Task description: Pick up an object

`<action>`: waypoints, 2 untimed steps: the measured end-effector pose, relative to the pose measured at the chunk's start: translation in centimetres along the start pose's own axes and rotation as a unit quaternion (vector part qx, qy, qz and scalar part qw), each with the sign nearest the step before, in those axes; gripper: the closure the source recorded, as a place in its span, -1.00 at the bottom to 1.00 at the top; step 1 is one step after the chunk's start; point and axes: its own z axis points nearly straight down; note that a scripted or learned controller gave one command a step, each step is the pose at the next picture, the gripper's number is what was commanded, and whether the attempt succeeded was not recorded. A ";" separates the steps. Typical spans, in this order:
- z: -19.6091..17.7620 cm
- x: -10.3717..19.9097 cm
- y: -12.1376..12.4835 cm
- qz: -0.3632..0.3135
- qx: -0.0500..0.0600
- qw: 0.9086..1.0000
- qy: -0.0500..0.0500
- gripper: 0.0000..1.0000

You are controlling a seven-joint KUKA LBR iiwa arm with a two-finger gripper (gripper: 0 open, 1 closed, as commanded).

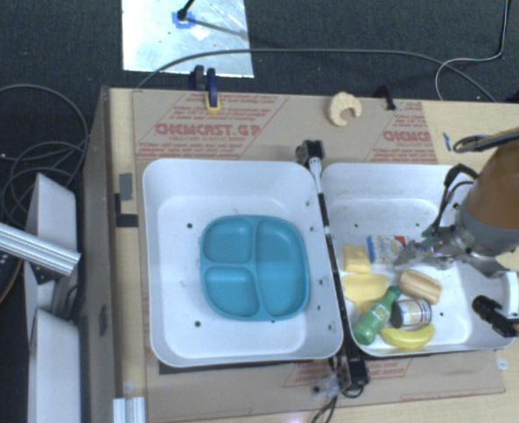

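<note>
Two shallow white bins are seen side by side on a brown bench. The left bin [166, 236] holds a teal divided plate [255, 266], laid flat near its middle, with four compartments.

The right bin [374, 192] holds a cluster of small items gathered in its near left part. A pale yellow block [357, 258] is seen by the dividing wall, with a flatter yellow piece [363, 286] just nearer than it. A small packet with red and blue print [386, 247] lies just right of the block. A tan bread roll [419, 284] is placed right of the yellow piece, its long axis running left to right with a slight tilt. A green bottle [375, 316] lies on its side, its neck pointing up toward the far right. A small tin can [411, 312] lies beside it, and a yellow banana [407, 336] curves along the near wall, its long axis left to right.

The gripper [420, 250] is lowered into the right bin over the packet and just beyond the bread roll, reaching in from the right. Whether its jaws are apart or together cannot be told, and nothing is seen held between them.

A pale curled object [344, 108] rests on the bench beyond the bins.
</note>
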 end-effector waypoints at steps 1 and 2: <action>0.0 7.5 5.3 -0.002 0.000 1.000 0.001 -1.00; 0.0 6.4 -1.4 0.000 0.000 1.000 0.001 -1.00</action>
